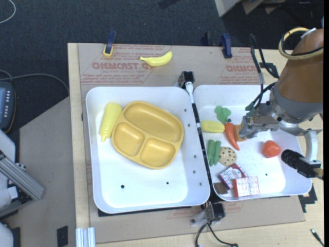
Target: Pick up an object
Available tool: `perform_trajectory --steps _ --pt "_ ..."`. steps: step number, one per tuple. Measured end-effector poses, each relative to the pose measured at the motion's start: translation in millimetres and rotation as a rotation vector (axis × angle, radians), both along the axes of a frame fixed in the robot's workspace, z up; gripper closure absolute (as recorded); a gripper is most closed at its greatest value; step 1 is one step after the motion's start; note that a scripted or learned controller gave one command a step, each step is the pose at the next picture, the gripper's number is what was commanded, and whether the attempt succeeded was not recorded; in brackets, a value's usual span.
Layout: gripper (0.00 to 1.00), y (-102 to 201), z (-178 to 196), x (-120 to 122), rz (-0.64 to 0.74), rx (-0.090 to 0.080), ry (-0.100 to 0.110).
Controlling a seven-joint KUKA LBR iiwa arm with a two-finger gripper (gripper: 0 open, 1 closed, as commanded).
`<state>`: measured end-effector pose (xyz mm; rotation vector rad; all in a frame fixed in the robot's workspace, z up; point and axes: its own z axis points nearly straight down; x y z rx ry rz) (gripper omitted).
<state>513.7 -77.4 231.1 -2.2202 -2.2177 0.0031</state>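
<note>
Two white bins (97, 138) on the bench. Left of the pincer (245, 130): one yellow tray (148, 134), one yellow bottle (109, 120), one banana (157, 59). One carrot (231, 136) beside it, one tomato (271, 148) right.

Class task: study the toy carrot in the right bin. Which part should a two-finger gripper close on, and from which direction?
Grip the carrot across its thick orange middle, coming from above. It lies flat and slanted, tapering toward its lower end, with corn close on its left, so the fingers probably fit best straddling its narrow width.

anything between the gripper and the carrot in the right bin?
Nothing visible. The gripper sits just right of the carrot, with bare bin floor between them. The corn and tomato lie off to either side.
</note>
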Motion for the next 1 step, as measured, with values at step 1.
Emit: perform_trajectory --steps 1 --pt "1.0 6.5 3.5 -7.5 0.002 0.001 -0.001"
